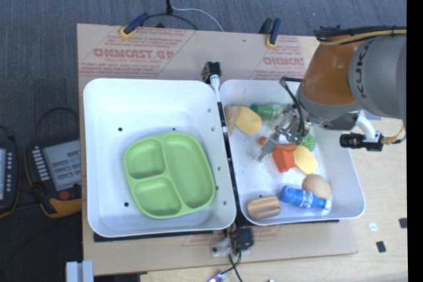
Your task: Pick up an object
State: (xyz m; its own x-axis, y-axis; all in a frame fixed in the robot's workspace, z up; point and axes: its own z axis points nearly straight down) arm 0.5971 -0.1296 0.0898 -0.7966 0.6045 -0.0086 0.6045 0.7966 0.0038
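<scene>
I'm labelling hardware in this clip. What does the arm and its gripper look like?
The arm is a thick, rounded grey body with a broad orange band above the wrist and dark lettering on its side. A black cable runs along its top. The gripper is slim, bare metal, with two thin fingers.

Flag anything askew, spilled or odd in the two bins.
Nothing spilled or broken. The toys are heaped in the right bin, the blue bottle on its side. The green tray sits skewed in the left bin. The gripper is low among the toys.

Grey arm (385, 72), orange band, metallic tool (281, 135), black lettering
</scene>
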